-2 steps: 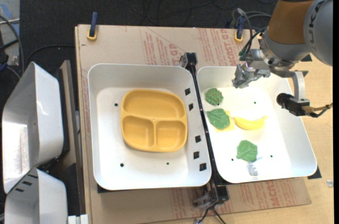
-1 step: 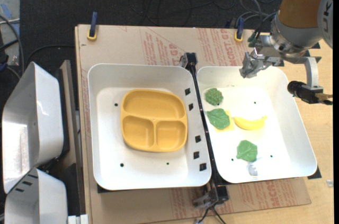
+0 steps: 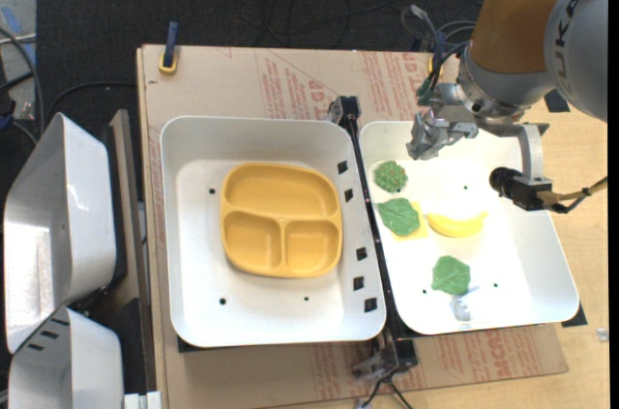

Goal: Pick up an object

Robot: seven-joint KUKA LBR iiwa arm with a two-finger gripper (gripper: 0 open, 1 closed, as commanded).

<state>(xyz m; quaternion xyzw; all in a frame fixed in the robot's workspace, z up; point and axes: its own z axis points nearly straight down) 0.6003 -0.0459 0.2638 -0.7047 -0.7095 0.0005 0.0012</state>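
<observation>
Beside the leaf (image 3: 398,216), the banana (image 3: 456,223) lies crosswise.

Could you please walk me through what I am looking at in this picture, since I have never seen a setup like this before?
This is one camera fixed above a bench, looking down at a slant. The grey and orange machine on the right is a robot arm; its gripper hangs over the far end of the right bin, and I see nothing held in it. That bin contains three green leafy pieces and a yellow, banana-like piece. The left bin holds a yellow divided tray. Both bins rest on a cardboard sheet.
</observation>
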